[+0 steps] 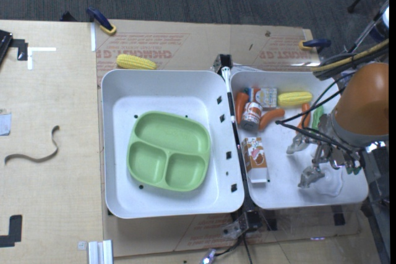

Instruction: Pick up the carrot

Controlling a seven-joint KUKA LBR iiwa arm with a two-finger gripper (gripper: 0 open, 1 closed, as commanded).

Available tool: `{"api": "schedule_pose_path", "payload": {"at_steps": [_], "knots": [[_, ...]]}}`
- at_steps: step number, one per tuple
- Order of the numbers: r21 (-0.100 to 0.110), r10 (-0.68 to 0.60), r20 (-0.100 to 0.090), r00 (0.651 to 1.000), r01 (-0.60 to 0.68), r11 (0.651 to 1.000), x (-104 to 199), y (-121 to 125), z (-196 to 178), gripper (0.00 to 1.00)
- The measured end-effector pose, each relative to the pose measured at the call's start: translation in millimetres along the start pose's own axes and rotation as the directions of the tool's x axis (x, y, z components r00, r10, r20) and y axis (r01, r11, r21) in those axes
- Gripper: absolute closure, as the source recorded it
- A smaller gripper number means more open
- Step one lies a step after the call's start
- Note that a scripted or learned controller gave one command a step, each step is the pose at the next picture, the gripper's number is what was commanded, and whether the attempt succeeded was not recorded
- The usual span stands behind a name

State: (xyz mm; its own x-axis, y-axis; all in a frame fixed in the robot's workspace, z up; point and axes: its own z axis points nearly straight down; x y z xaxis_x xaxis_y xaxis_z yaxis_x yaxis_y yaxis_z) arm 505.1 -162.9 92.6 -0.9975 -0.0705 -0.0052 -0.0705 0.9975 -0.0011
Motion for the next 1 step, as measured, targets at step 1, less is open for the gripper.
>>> {"api": "schedule_pose_path", "payload": {"at_steps": [1], "knots": [[-0.002,-0.272,-0.002,0.962,0.272,0.962,15.6,66.1,0.5,0.0]]}}
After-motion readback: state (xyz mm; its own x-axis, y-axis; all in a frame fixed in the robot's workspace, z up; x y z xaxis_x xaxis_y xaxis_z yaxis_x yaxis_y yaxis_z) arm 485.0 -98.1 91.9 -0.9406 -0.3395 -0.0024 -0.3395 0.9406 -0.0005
